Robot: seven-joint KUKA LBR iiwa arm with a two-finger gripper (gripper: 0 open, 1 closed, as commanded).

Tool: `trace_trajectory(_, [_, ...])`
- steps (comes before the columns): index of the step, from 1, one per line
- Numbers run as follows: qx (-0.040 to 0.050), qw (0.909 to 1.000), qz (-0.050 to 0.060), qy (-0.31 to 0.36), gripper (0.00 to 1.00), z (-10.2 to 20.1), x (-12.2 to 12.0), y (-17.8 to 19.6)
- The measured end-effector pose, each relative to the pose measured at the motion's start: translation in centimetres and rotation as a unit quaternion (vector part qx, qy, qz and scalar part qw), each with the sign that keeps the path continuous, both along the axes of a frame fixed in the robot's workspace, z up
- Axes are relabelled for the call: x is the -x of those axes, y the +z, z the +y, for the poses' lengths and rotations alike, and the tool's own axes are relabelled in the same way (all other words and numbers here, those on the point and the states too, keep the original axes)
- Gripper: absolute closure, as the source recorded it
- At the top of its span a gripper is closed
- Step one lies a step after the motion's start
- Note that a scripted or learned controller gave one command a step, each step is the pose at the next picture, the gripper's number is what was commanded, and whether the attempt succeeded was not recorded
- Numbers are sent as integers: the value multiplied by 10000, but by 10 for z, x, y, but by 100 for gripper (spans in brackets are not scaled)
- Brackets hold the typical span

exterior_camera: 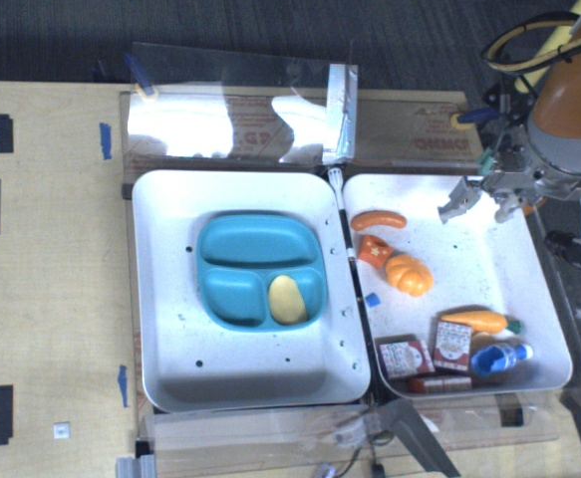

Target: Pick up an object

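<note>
— What's around you?

— A pale wooden bench, two white bins on it. The left bin holds a blue divided tray with a yellow piece in its near right compartment; bare floor rings the tray.

— And your side?

— My gripper hangs over the right bin, at its far right corner, fingers spread, nothing between them. The far half below me is mostly bare. A sausage and an orange croissant lie by the left wall; small cartons, a carrot and a blue bottle crowd the near edge.
</note>
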State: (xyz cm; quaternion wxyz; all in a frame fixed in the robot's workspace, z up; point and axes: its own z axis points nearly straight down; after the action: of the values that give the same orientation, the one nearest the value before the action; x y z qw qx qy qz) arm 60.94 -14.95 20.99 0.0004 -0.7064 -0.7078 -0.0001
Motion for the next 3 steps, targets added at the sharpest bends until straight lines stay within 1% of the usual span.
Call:
trace_trajectory(1, [-5,10000,22,87,0,49,17,-69])
trace_trajectory(2, [2,9997,-35,261,0,45,67,-122])
trace_trajectory(3, [6,9997,-54,252,100,44,66,-112])
